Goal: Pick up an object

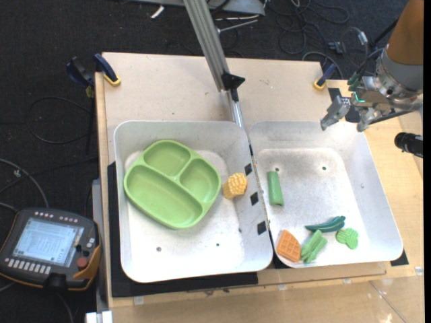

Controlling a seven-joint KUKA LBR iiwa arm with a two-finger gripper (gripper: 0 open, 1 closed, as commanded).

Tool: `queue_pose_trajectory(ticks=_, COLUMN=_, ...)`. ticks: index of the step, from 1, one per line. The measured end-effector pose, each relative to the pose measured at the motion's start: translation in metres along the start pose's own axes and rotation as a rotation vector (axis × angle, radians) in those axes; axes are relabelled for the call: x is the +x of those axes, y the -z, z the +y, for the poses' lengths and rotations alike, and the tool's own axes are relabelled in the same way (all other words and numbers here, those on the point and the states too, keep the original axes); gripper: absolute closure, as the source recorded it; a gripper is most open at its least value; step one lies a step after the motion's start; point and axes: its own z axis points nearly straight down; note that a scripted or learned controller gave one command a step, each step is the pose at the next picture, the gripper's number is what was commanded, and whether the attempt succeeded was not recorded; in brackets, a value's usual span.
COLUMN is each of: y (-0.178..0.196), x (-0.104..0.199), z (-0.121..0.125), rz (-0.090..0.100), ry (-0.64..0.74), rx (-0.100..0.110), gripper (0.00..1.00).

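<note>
Our gripper (345, 116) hangs with fingers apart over the right bin's (377, 180) far edge; the clustered toy vegetables (316, 242) in its near corner invite a glancing miss.

A pale wooden bench top (175, 86) is set on a dark carpeted floor (47, 19). Black cables (303, 19) are strewn across the floor behind it. A grey metal pole (205, 32) is slanted over the bench. A handheld control pendant (47, 247) is laid at lower left.
</note>
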Motion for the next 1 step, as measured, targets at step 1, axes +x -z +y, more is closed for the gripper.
queue_pose_trajectory(ticks=1, y=0.0104, x=0.0003, z=0.0008, rz=-0.002, ry=0.003, rx=-0.002, gripper=1.0)
